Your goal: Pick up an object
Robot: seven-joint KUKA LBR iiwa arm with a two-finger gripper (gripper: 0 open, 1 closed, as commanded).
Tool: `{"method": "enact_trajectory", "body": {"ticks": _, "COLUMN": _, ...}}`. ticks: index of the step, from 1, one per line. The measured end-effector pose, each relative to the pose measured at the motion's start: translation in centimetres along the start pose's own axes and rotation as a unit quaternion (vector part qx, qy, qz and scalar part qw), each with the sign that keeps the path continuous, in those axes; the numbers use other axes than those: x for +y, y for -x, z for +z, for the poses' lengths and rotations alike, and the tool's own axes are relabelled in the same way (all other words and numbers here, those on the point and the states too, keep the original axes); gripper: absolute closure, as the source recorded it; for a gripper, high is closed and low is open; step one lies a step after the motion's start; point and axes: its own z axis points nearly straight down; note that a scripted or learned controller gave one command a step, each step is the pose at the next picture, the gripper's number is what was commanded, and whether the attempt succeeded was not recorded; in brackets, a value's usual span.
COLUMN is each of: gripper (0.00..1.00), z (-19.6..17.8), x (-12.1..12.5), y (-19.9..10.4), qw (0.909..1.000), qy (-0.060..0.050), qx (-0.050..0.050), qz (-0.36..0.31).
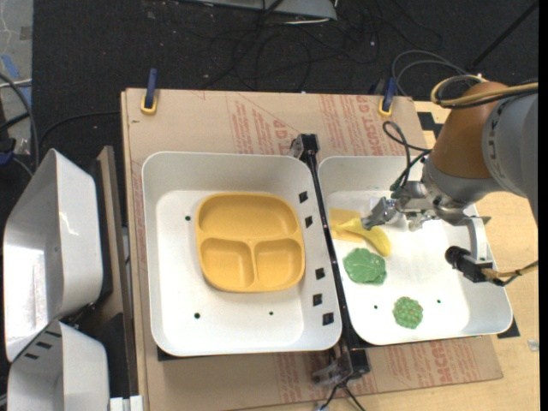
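A yellow banana-shaped toy (pixel 360 232) lies at the left side of the right bin (pixel 445 315). A flat green leafy piece (pixel 366 267) sits just below it, and a smaller green broccoli-like piece (pixel 408 312) lies nearer the front edge. My gripper (pixel 379 215) reaches in from the right and hangs low over the upper right end of the yellow toy, touching or nearly touching it. The grey arm with its orange band (pixel 467 139) covers the bin's back right corner.
The left bin (pixel 167 229) holds a yellow divided plate (pixel 251 240). A black divider strip (pixel 321 229) runs between the two bins. A black bracket on the arm (pixel 467 264) hangs over the right bin's right side. White containers (pixel 47 238) stand off the bench at the left.
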Motion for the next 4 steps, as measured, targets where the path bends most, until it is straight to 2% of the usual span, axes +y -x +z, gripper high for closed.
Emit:
{"method": "enact_trajectory", "body": {"ticks": 1, "gripper": 0.00, "z": 0.9, "x": 0.5, "y": 0.1, "qw": 1.0000, "qy": 0.007, "qx": -0.001, "qz": 0.001}}
{"method": "enact_trajectory", "body": {"ticks": 2, "gripper": 1.00, "z": -0.2, "x": 0.7, "y": 0.0, "qw": 1.0000, "qy": 0.010, "qx": -0.001, "qz": 0.000}}
{"method": "enact_trajectory", "body": {"ticks": 3, "gripper": 1.00, "z": -4.5, "x": 0.9, "y": -0.1, "qw": 1.0000, "qy": 0.001, "qx": 0.000, "qz": -0.001}}
{"method": "enact_trajectory", "body": {"ticks": 4, "gripper": 1.00, "z": -9.8, "x": 1.9, "y": 0.5, "qw": 1.0000, "qy": 0.001, "qx": -0.001, "qz": -0.001}}
